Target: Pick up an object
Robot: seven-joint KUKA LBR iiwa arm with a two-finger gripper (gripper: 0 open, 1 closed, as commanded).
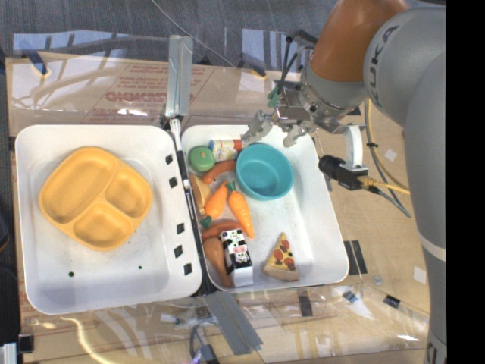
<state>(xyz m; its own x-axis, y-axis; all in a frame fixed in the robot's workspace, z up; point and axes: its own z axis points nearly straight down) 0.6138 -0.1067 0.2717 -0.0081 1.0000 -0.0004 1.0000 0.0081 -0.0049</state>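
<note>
The pincer (278, 130) hangs in the upper middle of the frame, over the top rim of the right bin (327, 226), with its two fingers (256, 130) spread apart and nothing between them. One finger points down-left toward the bottle, the other sits a little to its right, just above the bowl's rim.

Directly below the pincer, toward the frame's centre, lies the teal bowl (264, 171), mouth up, close under the fingertips. Just left of the pincer is a small bottle (224, 149) lying on its side, its long axis running left to right, with a green round piece (201, 158) beside its left end. These are the nearest candidates; the bowl looks nearest of all, since the right finger already stands near its upper rim.

Farther down the frame, two carrots (229, 205) lie side by side, long axes running roughly top to bottom. Below them sit a cow-patterned carton (238, 255), a brown piece (215, 258) at its left and a pizza slice (282, 258) toward the lower right of the bin.

The left bin (45, 294) holds a yellow divided plate (95, 196), well apart from the pincer.

Judging from this, the coming move is a short drop straight down; a slight shift left would favour the bottle, whose axis the fingers would need to straddle crosswise.
</note>
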